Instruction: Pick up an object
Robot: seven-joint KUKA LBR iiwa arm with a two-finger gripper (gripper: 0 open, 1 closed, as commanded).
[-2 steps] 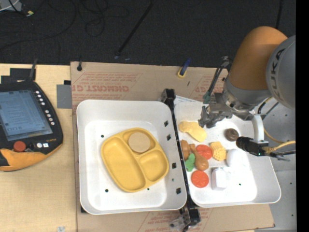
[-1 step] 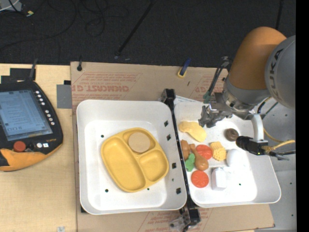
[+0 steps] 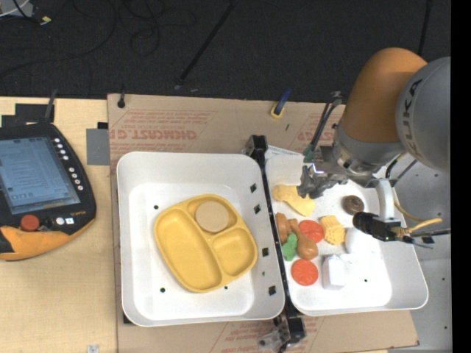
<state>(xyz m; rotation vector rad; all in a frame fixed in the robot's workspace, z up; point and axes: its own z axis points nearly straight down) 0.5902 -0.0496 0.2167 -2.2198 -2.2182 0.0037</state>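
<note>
The right bin [image 3: 368, 293] holds several toy food pieces. A pale yellow piece [image 3: 293, 198] lies at its upper left. Below it sit a red round piece [image 3: 310, 231], a brown drumstick-like piece [image 3: 304, 246], a green piece [image 3: 289, 249], an orange-yellow piece [image 3: 333, 230], a red-orange disc [image 3: 305, 272], a white block [image 3: 336, 271] and a small brown ball [image 3: 353, 203]. My gripper [image 3: 312, 184] hangs low over the bin's upper left, just right of the pale yellow piece. Nothing shows between its fingers.
The left bin [image 3: 140, 197] bears a yellow divided plate [image 3: 199, 256] with a tan disc [image 3: 213, 215] in its upper compartment. A tablet pendant [image 3: 40, 179] lies left of the bins. A black-tipped tool [image 3: 372, 225] juts over the right bin.
</note>
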